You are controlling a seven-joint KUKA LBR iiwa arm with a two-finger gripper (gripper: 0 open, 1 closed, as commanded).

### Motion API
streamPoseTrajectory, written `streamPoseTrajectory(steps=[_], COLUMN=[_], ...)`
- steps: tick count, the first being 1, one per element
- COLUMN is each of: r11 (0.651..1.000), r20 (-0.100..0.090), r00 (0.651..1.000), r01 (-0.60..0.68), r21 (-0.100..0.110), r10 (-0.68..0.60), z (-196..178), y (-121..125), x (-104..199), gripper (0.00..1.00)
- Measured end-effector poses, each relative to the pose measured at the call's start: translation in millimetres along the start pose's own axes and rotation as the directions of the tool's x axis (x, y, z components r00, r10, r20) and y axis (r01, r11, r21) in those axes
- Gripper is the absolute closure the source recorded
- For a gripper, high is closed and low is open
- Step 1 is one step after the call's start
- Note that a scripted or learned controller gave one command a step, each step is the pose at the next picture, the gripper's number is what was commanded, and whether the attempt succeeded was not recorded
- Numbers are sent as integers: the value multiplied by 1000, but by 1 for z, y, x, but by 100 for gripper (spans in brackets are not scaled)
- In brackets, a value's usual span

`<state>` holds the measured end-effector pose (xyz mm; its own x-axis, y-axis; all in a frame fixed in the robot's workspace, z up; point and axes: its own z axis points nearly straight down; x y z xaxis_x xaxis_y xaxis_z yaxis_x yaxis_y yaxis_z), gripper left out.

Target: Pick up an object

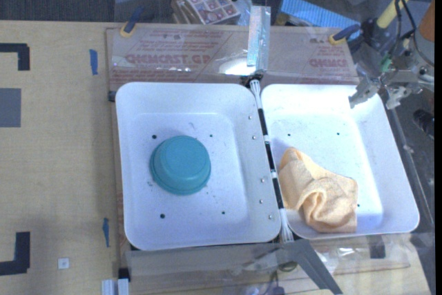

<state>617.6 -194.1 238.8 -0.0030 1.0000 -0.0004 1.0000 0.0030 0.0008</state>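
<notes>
A teal bowl [181, 164] lies upside down in the middle of the left bin [131, 114]. A crumpled yellow-orange cloth [319, 191] rests in the near left part of the right bin [387, 169]. My gripper [376, 98] hangs over the far right corner of the right bin, well away from the cloth. Its two fingers are spread apart and open, with nothing between them.
A raised divider [266, 148] separates the two bins. Clear plastic sheeting [228, 55] and clutter lie behind the bins. Cables and arm hardware [404, 31] crowd the upper right. The wooden bench [48, 169] extends to the left.
</notes>
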Motion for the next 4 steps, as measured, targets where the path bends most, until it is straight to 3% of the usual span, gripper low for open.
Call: streamPoseTrajectory(steps=[1,2,3,4], r11=[984,886,956,979], r20=[0,-2,3,2], r00=[984,886,956,979], r01=[177,464,293,202], r21=[0,1,-7,-9], r10=[-177,-464,-293,-202], z=[49,116,150,150], y=[-62,-80,-12,-78], x=[33,87,89,94], gripper=[0,0,0,0])
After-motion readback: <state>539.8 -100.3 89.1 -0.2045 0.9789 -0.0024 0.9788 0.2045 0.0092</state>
